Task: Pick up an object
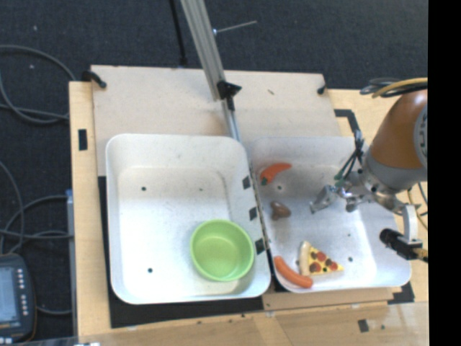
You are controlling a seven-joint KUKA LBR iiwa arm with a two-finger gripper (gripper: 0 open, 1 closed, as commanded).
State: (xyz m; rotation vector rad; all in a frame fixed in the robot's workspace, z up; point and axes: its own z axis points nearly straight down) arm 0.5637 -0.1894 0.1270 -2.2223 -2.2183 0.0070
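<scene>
In the right bin (374, 265), a brown lump (279, 210) lies near the left wall, with an orange pepper-like piece (274, 171) just behind it. A pizza slice (318, 260) and an orange sausage (292, 272) lie at the bin's front. My gripper (333, 205) hangs over the middle of this bin, to the right of the brown lump and behind the pizza slice. It is open, with only bare bin floor showing between its spread fingers. The orange band of the arm (400, 132) rises to the right.
A green bowl (222, 249) stands upright in the front right corner of the left bin (144, 157). A grey metal post (205, 38) slants up from the divide between the bins. Black cables trail by the arm at the right.
</scene>
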